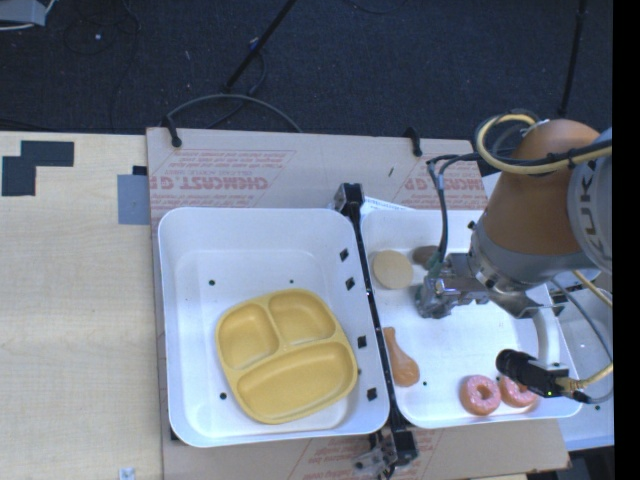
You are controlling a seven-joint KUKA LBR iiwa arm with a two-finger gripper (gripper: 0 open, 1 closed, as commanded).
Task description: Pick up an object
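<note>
Bins: left bin (190,268) w/ yellow tray (287,354); right bin (440,408) w/ cookie (392,269), drumstick (400,360), donuts (481,396). Gripper (432,298) state unclear. Cardboard (220,173) print mirrored, partly unreadable.

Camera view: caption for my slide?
Pincer over right bin near tan disc; yellow tray in left bin.

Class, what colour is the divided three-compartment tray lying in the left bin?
Yellow: the divided plastic tray, clearest in the camera view.

yellow tray (287,356), two doughnuts (480,395), arm (540,208)
</note>
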